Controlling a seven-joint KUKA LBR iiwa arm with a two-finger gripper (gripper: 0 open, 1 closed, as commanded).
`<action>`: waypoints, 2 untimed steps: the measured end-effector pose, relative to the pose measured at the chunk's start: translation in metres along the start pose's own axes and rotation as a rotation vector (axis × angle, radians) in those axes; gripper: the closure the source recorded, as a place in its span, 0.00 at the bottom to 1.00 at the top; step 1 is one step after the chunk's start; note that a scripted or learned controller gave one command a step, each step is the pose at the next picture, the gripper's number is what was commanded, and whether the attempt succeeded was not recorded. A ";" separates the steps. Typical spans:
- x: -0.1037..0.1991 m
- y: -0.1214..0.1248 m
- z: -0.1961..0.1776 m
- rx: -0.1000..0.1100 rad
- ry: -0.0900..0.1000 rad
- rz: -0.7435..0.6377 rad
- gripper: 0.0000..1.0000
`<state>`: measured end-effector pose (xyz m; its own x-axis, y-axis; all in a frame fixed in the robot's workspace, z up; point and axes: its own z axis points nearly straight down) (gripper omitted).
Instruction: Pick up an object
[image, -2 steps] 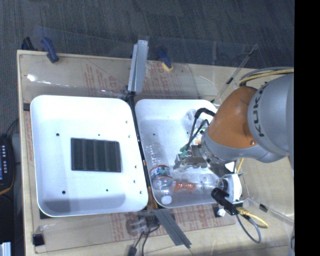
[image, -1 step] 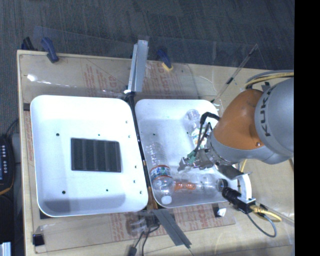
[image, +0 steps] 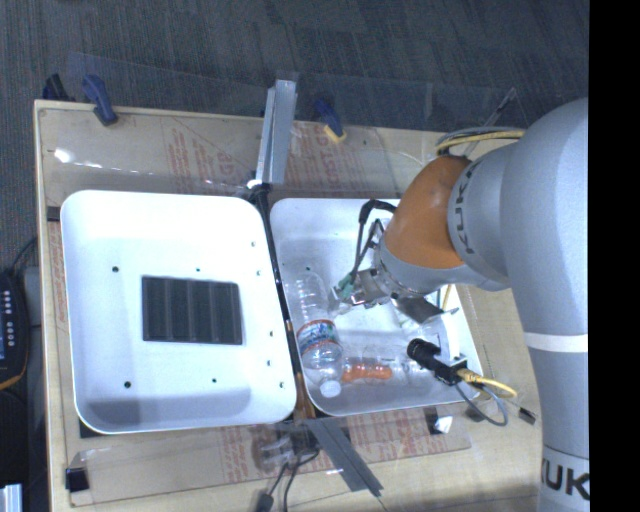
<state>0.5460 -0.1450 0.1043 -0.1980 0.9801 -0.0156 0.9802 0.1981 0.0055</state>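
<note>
In the right bin a clear plastic bottle with a blue label lies along the left wall, its white cap toward the front. An orange thing, seemingly in clear wrapping, lies near the bin's front wall. My gripper reaches down into the middle of this bin, just right of the bottle's upper end and above the orange thing. Nothing can be seen held in it. The grey arm and orange band hide the bin's right side.
The left bin holds a flat dark grey ribbed rectangle at its middle. A metal divider stands behind the gap between the bins. Blue clamps sit on the bench's back edge.
</note>
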 end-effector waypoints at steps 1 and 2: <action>-0.013 -0.046 -0.074 0.004 0.015 -0.149 0.00; 0.002 0.005 -0.008 0.003 0.000 -0.093 0.00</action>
<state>0.5508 -0.1418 0.1128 -0.2878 0.9576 -0.0157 0.9577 0.2878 0.0008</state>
